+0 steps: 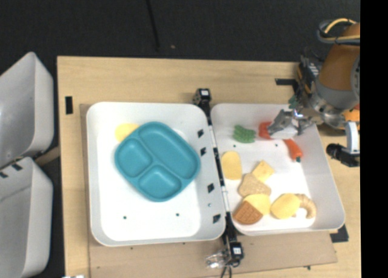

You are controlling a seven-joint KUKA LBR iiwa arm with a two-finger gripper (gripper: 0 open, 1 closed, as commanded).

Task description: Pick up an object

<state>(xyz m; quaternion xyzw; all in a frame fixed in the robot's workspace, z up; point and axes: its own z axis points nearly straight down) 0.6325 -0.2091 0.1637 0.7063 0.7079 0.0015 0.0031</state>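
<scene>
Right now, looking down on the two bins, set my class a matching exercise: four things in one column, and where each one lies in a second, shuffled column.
Things:
1. blue divided tray
2. green piece
3. brown wedge
4. gripper

Places:
A. near corner of the right bin, by the divider
B. middle of the left bin
C. over the far part of the right bin
D. far part of the right bin, left of the red piece

Pairs: 1-B, 2-D, 3-A, 4-C

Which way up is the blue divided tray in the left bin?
Right side up: the blue divided tray shows its three hollow compartments facing the camera.
</scene>
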